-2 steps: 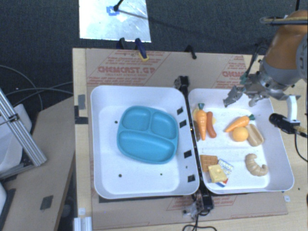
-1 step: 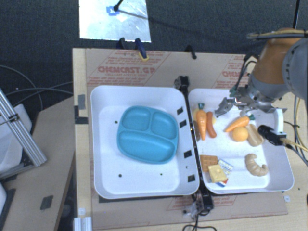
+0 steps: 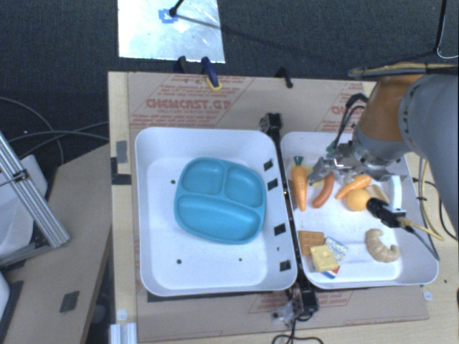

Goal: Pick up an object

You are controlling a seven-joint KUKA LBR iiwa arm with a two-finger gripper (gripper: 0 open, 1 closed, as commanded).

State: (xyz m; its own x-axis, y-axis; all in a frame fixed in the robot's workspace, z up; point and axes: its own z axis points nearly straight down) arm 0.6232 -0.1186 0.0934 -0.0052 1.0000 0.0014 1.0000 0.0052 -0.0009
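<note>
Well, from where I stand both bins are smooth white plastic, shallow with rounded corners. The left bin [image 3: 143,213] holds one glossy blue plate [image 3: 219,199], rounded and split into three compartments. The right bin [image 3: 429,262] is crowded with toy food: a tapering orange carrot [image 3: 299,185] lying along its left wall, a slim reddish sausage [image 3: 324,190] slanted just beside it, a smooth round orange fruit [image 3: 356,201], and a small orange wedge-like piece [image 3: 353,185] touching the fruit's top. Nearer the front lie a square tan cracker [image 3: 310,240], a yellow block [image 3: 324,258] with a crinkly clear wrapper against it, and a curled, ridged tan pastry [image 3: 381,244]. The metal gripper [image 3: 323,168] sits low over the sausage's upper end, close to the carrot top; spread or closed, I cannot tell
</note>
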